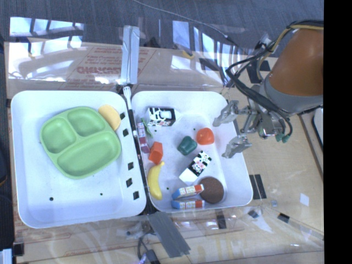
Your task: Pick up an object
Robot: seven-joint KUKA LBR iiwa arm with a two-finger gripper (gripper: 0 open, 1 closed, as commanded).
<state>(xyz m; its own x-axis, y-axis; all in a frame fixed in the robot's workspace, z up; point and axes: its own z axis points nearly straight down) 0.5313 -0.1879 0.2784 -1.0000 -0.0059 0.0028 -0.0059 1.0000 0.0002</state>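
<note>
Step in hand looked like approach, pre-grasp: the gripper (231, 131) sat over the right rim of the right bin (237, 187), fingers spread wide with nothing between them, one fingertip up near the bin's upper right corner, the other lower down by the rim. No object was held. Candidates all lay in the right bin: an orange piece (204, 136) nearest the gripper, a dark green piece (187, 144) just left of it, a black-and-white block (196, 166) below those, a brown round thing (212, 190) near the bottom edge touching two small tubes (187, 197), a banana (154, 180) along the left wall, a small orange block (156, 151) above the banana, and a black-and-white patterned item (161, 116) at the top. The left bin (33, 202) held a green divided plate (80, 141) with a yellow piece (110, 116) at its upper right edge; well apart from the gripper, so unlikely targets. My read: the orange piece was the easiest pick, close and with free space around it except the green piece beside it. Next move called for shifting left into the bin, centring the open jaws over one item, descending, then closing. Risk: the jaws straddling orange and green together, or clipping the bin rim on the way in.
</note>
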